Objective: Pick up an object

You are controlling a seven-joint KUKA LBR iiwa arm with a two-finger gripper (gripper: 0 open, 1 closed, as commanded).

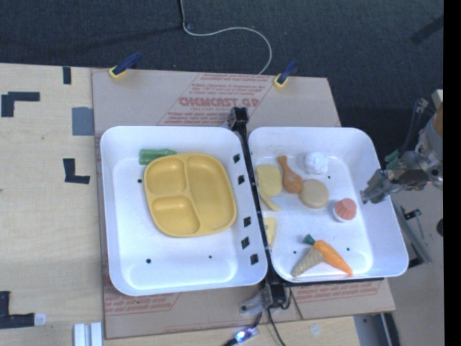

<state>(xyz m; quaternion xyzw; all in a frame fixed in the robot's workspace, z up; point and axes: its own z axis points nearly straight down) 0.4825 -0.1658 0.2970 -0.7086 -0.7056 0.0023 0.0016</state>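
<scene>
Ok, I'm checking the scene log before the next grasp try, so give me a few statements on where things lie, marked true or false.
1. The yellow divided plastic tray lies in the left white bin. True.
2. The orange toy carrot lies in the left bin. False: it lies in the right white bin.
3. The claw is at the right bin's right rim. True.
4. The green piece lies on the tray's lower edge. False: it lies by the upper left edge.

My arm (425, 150) is cut off by the right edge of the frame. My claw (373, 189), at the right rim of the right bin (360, 139), is too dark and small to read. The yellow tray (190, 194) hides part of a green item (157, 154) at upper left.
</scene>
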